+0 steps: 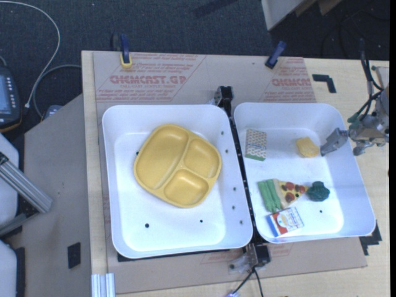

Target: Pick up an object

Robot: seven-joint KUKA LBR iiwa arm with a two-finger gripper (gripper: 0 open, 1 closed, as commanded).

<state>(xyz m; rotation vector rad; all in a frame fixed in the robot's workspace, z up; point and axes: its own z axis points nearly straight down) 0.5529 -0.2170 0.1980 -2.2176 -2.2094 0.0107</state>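
Two bins (117, 166); jaws (344, 138) near yellow block (307, 147).

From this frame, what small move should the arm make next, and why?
Probably a short shift inward, away from the right edge of the right bin, and down toward the yellow block. The claw sits at that edge with nothing visible between its fingers, and the block is the closest item, lying apart from the others.

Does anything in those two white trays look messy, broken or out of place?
Nothing stands out. The yellow divided plate lies flat in the left bin, just turned at an angle. The small items lie apart in the right bin, none spilled or visibly damaged.
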